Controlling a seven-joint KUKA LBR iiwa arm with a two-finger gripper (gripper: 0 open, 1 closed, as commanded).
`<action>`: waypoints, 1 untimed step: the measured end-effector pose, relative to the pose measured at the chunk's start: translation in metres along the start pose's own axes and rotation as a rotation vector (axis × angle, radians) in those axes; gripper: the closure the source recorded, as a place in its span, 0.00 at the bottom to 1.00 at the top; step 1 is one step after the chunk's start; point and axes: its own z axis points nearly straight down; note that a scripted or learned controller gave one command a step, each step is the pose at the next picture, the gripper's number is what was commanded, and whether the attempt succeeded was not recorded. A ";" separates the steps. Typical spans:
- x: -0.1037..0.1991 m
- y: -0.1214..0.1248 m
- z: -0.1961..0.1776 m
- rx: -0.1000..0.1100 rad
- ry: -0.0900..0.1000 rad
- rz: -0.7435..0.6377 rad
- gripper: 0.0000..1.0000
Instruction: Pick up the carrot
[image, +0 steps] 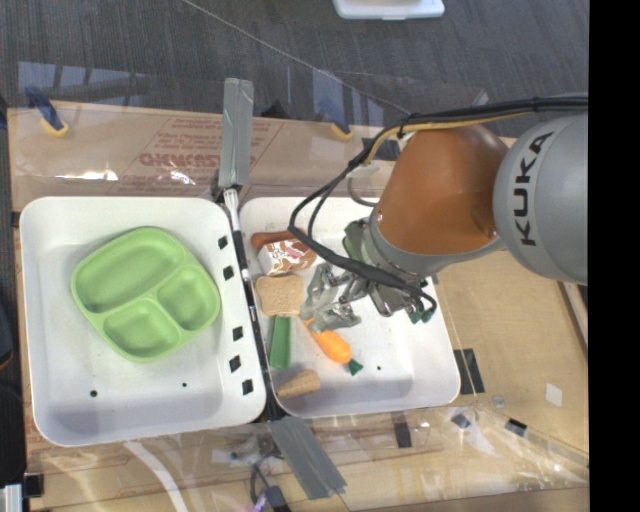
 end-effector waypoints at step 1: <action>0.033 -0.063 0.098 -0.007 0.015 -0.120 1.00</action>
